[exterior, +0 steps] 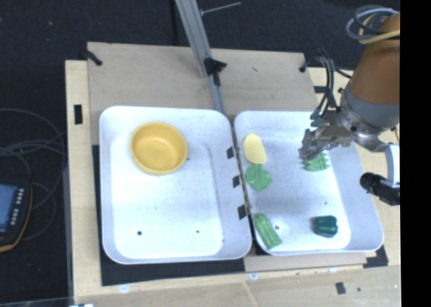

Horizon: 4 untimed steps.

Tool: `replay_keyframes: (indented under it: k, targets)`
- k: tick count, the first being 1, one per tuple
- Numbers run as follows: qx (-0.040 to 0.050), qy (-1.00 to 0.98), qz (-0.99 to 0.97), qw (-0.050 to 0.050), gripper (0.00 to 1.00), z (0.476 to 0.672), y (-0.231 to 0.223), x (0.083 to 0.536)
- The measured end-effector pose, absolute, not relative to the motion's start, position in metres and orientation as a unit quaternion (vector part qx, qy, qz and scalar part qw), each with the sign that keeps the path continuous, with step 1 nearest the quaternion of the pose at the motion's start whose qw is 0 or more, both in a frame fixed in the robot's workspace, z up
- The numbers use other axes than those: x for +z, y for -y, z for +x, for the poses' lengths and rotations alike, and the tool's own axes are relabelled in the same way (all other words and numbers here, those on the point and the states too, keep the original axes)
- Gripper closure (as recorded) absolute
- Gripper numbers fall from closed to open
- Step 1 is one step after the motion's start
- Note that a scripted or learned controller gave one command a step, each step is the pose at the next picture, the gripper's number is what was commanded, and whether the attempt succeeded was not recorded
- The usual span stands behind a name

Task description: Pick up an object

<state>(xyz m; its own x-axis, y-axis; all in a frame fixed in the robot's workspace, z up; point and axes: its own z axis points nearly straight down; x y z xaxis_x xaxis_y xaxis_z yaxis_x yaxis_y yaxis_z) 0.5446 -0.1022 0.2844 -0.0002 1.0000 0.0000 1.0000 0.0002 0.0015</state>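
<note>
- My fingers point(314, 153) sit low in the right bin point(350, 242), over a light green object point(316, 162); I cannot tell their state.
- A yellow bowl point(159, 148) sits in the left bin point(121, 231).

My gripper point(315, 153) covers the top of a light green thing point(316, 163), so I can't tell what it is. My arm point(377, 77) is cut off at the right edge.
</note>
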Motion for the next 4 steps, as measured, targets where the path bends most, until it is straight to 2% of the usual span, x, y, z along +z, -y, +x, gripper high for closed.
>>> replay_keyframes:
  k: [1, 3, 4]
  targets:
    - [0.0003, -0.708, 0.706, 0.0, 1.0, 0.548, 0.052, 0.276]
    - [-0.0002, -0.708, 0.706, 0.0, 1.0, 0.584, -0.038, 0.248]
    - [0.0006, -0.708, 0.706, 0.0, 1.0, 0.596, -0.089, 0.256]
